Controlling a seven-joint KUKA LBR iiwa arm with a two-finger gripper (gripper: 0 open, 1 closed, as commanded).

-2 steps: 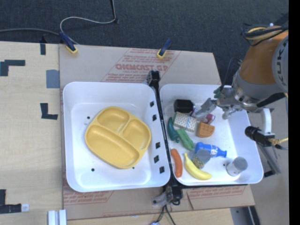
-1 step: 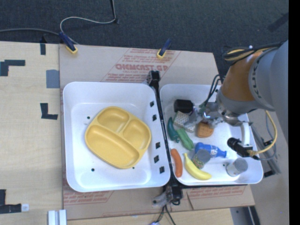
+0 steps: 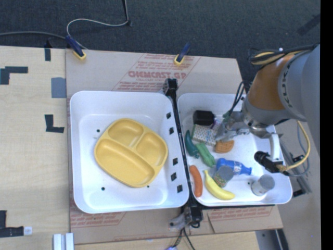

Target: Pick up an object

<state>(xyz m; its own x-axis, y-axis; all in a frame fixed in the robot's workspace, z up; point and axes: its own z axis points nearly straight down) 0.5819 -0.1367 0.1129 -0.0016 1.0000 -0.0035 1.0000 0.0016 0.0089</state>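
Robot arm (image 3: 283, 87) reaching into the right bin (image 3: 270, 198).
Its gripper (image 3: 227, 130) hovers above toys (banana (image 3: 217, 188), blue bottle (image 3: 233, 166)); whether the claw is apart or together, I cannot tell.

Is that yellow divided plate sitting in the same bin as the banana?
No, the yellow divided plate lies alone in the left bin, while the banana lies in the right bin among other small items.

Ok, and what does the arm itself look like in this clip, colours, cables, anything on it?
The arm is grey and rounded, with an orange band above the wrist. Dark cables run by the band, and a yellowish cable loops below the arm towards a black fitting beside a white bracket. The gripper is grey metal. No markings are legible.
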